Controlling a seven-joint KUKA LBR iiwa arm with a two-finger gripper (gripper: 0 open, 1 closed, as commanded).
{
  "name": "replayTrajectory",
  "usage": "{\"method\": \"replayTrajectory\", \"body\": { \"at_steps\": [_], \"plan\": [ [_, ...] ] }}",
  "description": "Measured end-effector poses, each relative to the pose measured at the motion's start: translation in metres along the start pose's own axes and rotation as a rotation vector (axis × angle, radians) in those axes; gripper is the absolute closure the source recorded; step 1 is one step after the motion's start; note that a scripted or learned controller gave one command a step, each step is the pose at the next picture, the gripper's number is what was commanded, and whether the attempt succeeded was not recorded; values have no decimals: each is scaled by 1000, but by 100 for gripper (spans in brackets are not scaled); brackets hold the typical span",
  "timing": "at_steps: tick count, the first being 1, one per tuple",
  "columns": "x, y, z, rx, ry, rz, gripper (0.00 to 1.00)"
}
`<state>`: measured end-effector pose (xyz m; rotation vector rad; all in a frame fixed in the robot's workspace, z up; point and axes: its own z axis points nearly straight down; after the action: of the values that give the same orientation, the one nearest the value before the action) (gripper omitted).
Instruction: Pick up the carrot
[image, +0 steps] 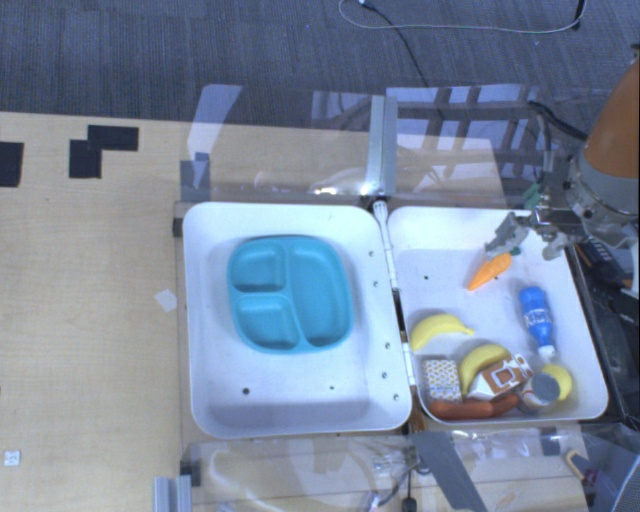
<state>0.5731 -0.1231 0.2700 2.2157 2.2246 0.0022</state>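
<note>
1. Carrot position is what the coming move is turning on: the small orange tapered carrot (489, 271) is lying on the floor of the right-hand shallow white bin (430, 232), in its upper part, just below and a little left of the two-finger gripper (528, 231).
2. Its long axis is running on a slant, the thick end up and to the right, close under the left finger, and the pointed tip down and to the left.
3. The gripper is hanging at the bin's upper right, its fingers standing spread apart with nothing between them; the left finger is sitting near the carrot's thick end, though whether it is touching is too fine to tell.
4. My judgement: the jaws are needing a short shift down-left so that they are straddling the carrot across its slant, not along it.
5. A blue plastic bottle with a white cap (537, 318) is lying just right of and below the carrot, apart from it, near enough to be catching the right finger.
6. Two yellow bananas (440, 329) and a cluster of small toy foods (495, 384) are crowding the bin's lower part, well clear of the carrot.
7. A light blue divided plate (291, 293) is resting in the left-hand white bin (215, 400), out of the way.
</note>
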Motion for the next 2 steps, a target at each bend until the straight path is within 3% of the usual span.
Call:
{"method": "replayTrajectory", "body": {
  "at_steps": [1, 2],
  "plan": [
    [-24, 42, 78, 1, 0, -74, 0],
    [-54, 66, 176, -3, -1, -67, 0]
  ]
}}
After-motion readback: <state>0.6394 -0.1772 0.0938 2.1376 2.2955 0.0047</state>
